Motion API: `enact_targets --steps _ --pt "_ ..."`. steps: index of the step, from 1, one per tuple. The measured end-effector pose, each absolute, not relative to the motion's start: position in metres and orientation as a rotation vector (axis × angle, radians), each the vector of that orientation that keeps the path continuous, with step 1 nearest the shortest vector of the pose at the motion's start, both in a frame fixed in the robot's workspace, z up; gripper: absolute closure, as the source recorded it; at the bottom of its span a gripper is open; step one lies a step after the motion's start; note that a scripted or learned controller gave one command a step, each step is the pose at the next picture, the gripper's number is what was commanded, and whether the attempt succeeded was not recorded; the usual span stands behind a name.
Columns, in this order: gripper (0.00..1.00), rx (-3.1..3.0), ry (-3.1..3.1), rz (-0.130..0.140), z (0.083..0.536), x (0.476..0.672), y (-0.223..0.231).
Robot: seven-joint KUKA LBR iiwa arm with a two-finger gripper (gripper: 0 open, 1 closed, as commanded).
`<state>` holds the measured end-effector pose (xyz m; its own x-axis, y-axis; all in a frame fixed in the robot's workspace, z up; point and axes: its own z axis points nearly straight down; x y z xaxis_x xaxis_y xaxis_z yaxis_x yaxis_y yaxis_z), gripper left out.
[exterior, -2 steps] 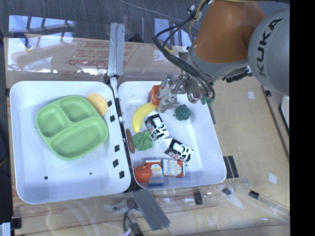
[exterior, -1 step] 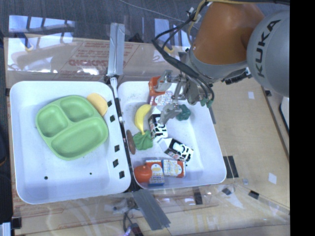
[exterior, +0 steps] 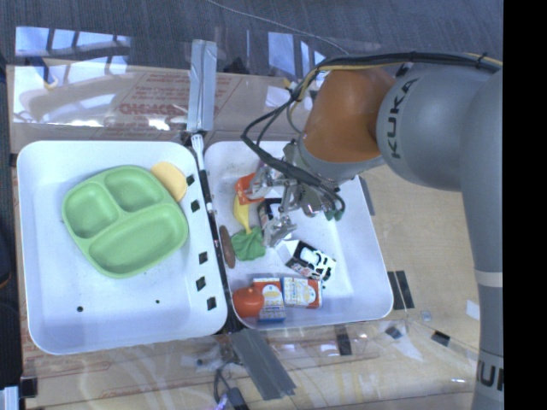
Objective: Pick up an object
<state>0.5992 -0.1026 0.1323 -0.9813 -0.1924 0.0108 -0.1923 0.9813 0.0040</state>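
The arm (exterior: 427,101) hangs over the right bin (exterior: 363,263), so I'd call this the approach step. Gripper (exterior: 278,225) sits low among the clutter, just right of the green toy (exterior: 248,246) and banana (exterior: 242,216). Can't tell the jaw state. Next: settle on one item and close.

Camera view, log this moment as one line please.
arm: over right bin | hand: low among items, above green item | grasp: unconfirmed | left bin: green divided plate

Clustered in right bin (exterior: 363,229): green cloth (exterior: 249,245), banana (exterior: 243,215), black-and-white toy (exterior: 311,263), cartons (exterior: 286,293), red tomato (exterior: 249,301).
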Motion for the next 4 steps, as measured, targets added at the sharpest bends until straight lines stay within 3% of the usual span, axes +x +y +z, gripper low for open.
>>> enact_targets --steps 1,2,3,4 --pt "0.00 0.161 -3.139 0.001 0.132 0.572 -0.146" --pt "0.00 0.099 -3.159 0.005 0.100 0.568 -0.110" --pt "0.00 -0.026 -3.159 0.004 0.099 0.570 -0.092" --pt "0.00 0.054 -3.136 0.008 0.102 0.652 -0.105"
